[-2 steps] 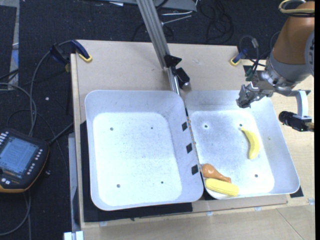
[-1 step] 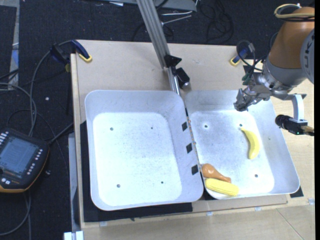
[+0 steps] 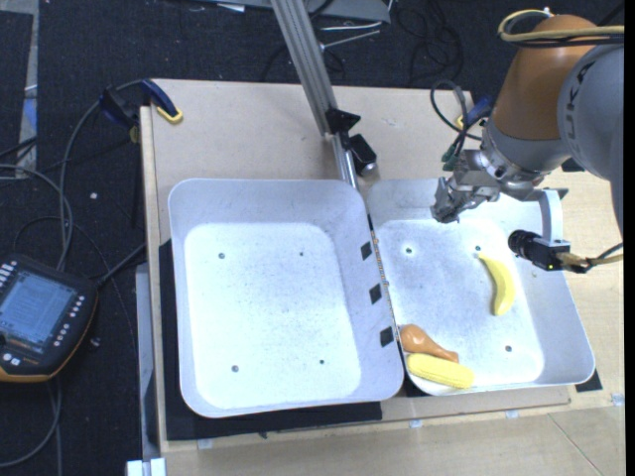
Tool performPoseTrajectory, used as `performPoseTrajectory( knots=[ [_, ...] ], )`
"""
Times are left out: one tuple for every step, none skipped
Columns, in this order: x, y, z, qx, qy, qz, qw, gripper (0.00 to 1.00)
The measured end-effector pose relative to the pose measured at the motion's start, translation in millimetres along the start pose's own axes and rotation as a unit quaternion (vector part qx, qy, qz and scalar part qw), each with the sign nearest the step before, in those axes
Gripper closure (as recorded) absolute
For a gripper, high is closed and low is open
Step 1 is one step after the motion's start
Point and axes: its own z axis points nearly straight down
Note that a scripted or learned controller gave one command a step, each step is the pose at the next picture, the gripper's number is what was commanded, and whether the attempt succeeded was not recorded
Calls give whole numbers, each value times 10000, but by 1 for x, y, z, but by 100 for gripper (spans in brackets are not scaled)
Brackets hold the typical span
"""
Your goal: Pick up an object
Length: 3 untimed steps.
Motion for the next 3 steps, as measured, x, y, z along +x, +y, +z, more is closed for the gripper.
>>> performPoseTrajectory(
  knots=[
    [60,1,-13,-8,1,-2,10000,100],
    [111,12,-9,0,0,1,10000,100],
    [173,13,-20,-6,3,-6,10000,100]
  ],
)
